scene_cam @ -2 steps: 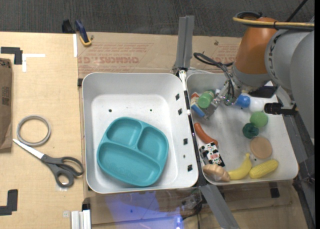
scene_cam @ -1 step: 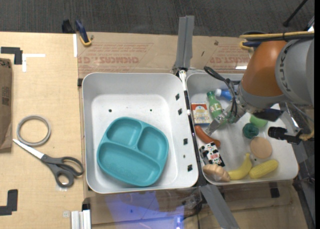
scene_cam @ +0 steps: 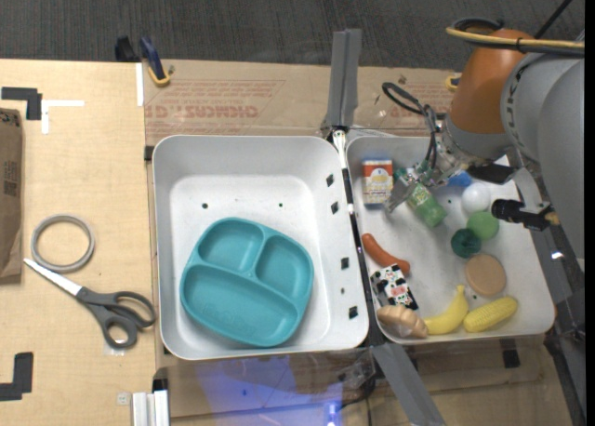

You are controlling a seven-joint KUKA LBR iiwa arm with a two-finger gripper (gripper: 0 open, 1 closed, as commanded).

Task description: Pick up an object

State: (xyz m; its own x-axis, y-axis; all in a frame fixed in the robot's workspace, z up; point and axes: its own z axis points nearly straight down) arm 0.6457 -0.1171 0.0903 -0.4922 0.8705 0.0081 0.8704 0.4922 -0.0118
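Teal divided plate point(scene_cam: 247, 282) – yellow banana point(scene_cam: 450, 314) – black-and-white cow-patterned toy point(scene_cam: 393, 286) – white bins point(scene_cam: 177, 173).

The right bin point(scene_cam: 539, 322) holds a loose scatter of toy foods. At its eleven o'clock corner a small red and white carton point(scene_cam: 376, 179) stands upright. A green bottle point(scene_cam: 427, 206) lies tilted near the centre top, with the claw point(scene_cam: 414, 188) right at its upper end. Toward three o'clock sit a white ball point(scene_cam: 475, 198), a green ball point(scene_cam: 482, 225) and a dark teal cup point(scene_cam: 466, 245). A sausage point(scene_cam: 385, 252) lies slanted at nine o'clock. Below it lies a black and white patterned piece point(scene_cam: 393, 287). A tan disc point(scene_cam: 485, 276), a banana point(scene_cam: 448, 314), corn point(scene_cam: 490, 313) and a beige lump point(scene_cam: 402, 323) line the six o'clock edge.
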